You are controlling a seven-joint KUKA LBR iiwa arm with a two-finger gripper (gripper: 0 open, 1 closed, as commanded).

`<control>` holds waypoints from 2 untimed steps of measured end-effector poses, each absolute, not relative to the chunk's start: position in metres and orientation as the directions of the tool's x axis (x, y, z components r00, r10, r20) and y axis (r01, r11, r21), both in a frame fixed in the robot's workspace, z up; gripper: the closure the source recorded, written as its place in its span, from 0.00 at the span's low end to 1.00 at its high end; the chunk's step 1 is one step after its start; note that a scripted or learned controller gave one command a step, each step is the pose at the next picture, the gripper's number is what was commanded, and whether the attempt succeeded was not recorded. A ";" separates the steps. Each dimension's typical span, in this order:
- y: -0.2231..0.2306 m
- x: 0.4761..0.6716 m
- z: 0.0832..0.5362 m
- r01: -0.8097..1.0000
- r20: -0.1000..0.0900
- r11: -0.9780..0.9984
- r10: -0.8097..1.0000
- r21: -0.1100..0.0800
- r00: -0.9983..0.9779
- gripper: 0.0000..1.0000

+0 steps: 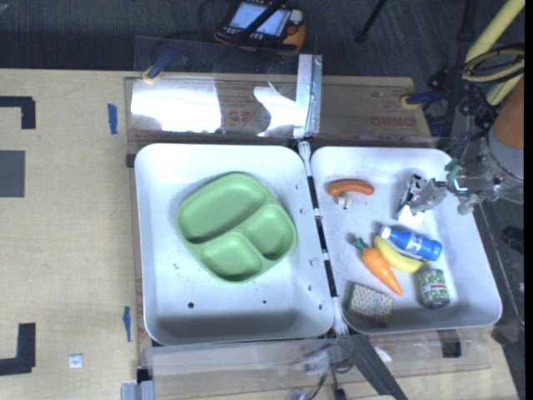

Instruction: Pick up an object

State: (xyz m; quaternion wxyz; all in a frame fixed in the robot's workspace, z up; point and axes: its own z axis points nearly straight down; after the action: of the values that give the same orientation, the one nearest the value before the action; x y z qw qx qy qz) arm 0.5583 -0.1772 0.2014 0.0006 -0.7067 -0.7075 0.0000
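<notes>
1. Objects, namely a hot dog (350,188), carrot (381,268), banana (398,257), blue bottle (412,242) and can (433,288), lie in the right bin (483,261).
2. We see the pincer (414,197) above it, near the hot dog, its state unclear to us.

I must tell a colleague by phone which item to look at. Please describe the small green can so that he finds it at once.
Start at the right-hand shallow white bin, the one without the green divided plate. Go to its near right corner, below the blue and white bottle that lies on the yellow banana. The small green cylindrical can lies there, the only green item in that bin, right of the orange carrot.
</notes>
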 end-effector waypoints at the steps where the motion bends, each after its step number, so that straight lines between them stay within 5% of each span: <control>1: -0.167 0.508 0.170 0.998 0.000 -0.066 0.998 -0.001 0.066 0.00; 2: -0.098 0.521 0.136 0.990 0.002 0.138 0.990 -0.002 -0.138 0.00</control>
State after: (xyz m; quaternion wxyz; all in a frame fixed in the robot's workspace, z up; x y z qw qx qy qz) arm 0.5214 -0.0979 0.1364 0.0012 -0.6567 -0.7542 0.0000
